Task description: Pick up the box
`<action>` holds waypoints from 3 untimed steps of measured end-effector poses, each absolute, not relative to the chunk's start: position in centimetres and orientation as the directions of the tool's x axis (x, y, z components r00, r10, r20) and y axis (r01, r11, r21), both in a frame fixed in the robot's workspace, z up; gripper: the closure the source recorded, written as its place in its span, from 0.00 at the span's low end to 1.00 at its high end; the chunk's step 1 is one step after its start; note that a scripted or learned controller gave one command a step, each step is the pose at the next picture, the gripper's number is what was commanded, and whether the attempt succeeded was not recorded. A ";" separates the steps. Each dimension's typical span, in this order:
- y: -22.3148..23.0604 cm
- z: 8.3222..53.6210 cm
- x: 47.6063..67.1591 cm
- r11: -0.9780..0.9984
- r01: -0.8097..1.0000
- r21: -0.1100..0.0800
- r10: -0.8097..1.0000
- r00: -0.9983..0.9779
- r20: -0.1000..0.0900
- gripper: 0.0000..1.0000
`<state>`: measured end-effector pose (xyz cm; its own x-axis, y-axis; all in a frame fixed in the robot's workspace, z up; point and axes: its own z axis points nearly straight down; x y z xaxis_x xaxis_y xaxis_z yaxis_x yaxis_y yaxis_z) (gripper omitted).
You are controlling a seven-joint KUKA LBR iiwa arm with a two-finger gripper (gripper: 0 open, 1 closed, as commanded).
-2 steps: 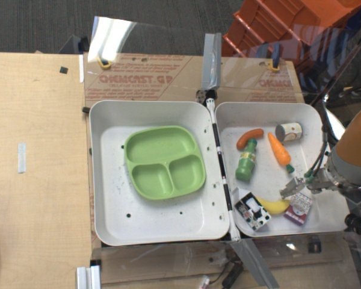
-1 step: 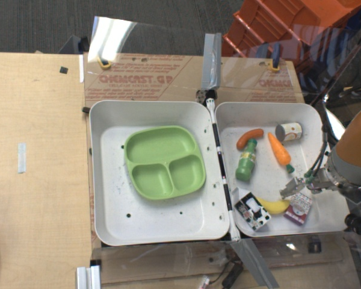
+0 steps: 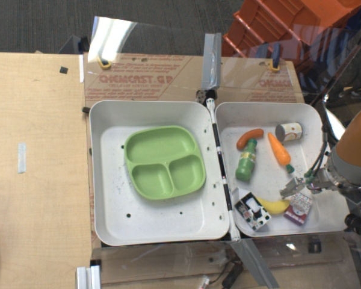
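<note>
A small black-and-white box (image 3: 253,211) lies at the front left of the right bin (image 3: 313,116), touching a yellow banana (image 3: 275,206). A second small box, white and magenta (image 3: 300,209), lies at the front of the same bin, to the right of the banana. My gripper (image 3: 296,188) reaches in from the right and hangs low over the bin, just behind the white and magenta box and right of the banana. I see nothing held in it. The orange band of the arm (image 3: 356,144) shows at the right edge.
The right bin also holds a green bottle (image 3: 246,163), a red sausage (image 3: 249,138), an orange carrot (image 3: 280,150) and a small can on its side (image 3: 289,131). A green divided plate (image 3: 164,161) lies in the left bin (image 3: 108,179).
</note>
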<state>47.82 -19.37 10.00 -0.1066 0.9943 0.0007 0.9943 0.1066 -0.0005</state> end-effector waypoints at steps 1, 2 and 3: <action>-19.4 10.0 47.8 0.107 0.994 0.000 0.994 -0.107 0.001 0.00; -19.4 10.0 47.8 0.107 0.994 0.000 0.994 -0.107 0.001 0.00; -19.4 10.0 47.8 0.107 0.994 0.000 0.994 -0.107 0.001 0.00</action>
